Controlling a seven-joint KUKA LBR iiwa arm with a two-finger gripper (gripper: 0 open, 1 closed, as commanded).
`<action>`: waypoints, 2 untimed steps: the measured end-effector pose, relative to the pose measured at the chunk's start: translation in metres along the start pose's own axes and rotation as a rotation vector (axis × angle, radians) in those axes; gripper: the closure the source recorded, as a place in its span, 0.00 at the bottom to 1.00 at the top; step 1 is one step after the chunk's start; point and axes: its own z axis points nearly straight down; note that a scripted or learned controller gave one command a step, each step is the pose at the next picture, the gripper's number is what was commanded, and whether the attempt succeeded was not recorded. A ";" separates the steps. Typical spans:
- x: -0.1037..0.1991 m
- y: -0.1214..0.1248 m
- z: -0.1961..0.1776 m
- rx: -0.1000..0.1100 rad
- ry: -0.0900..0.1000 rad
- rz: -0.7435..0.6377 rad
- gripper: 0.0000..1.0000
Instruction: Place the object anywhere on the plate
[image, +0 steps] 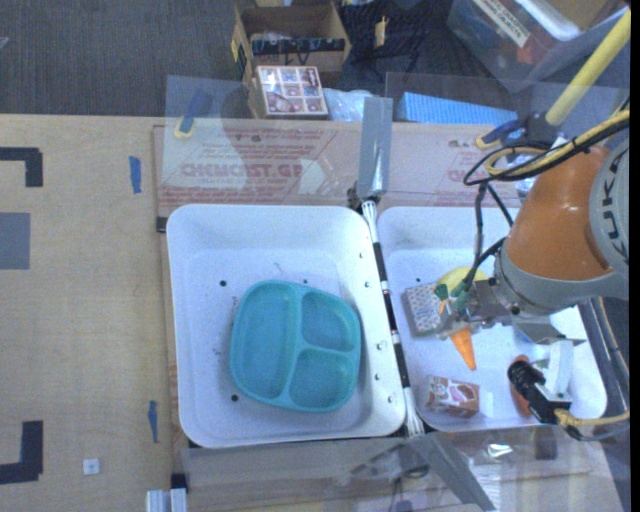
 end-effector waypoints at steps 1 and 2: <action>0.059 0.023 0.000 -0.001 -0.001 -0.443 1.00; 0.106 -0.008 0.000 0.003 0.002 -0.567 1.00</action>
